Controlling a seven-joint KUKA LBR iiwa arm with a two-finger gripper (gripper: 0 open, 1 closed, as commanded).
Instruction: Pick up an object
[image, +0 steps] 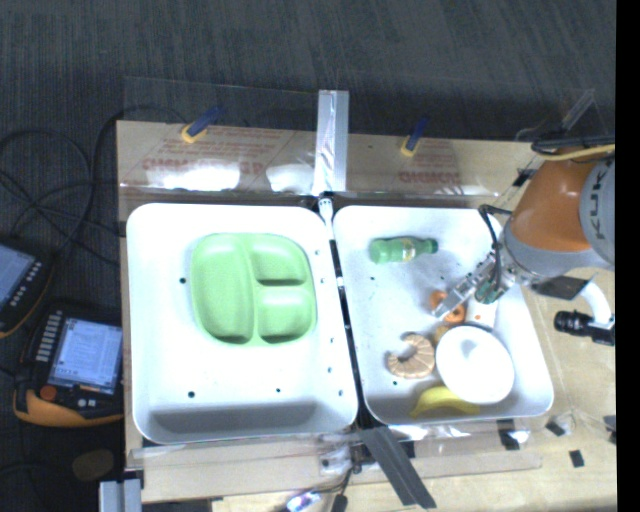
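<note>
Partly, the white bowl hides the banana.

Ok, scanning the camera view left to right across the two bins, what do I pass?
Green divided tray → green bottle → gripper. The lower-right cluster of items overlaps too much to order.

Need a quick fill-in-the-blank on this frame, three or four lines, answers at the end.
1. The green divided tray lies in the ____ bin.
2. The green bottle lies on its ____ in the right bin.
3. The banana lies at that bin's near edge, just below the white ____.
4. The gripper is over the ____ bin.

Answers: left; side; bowl; right
</note>
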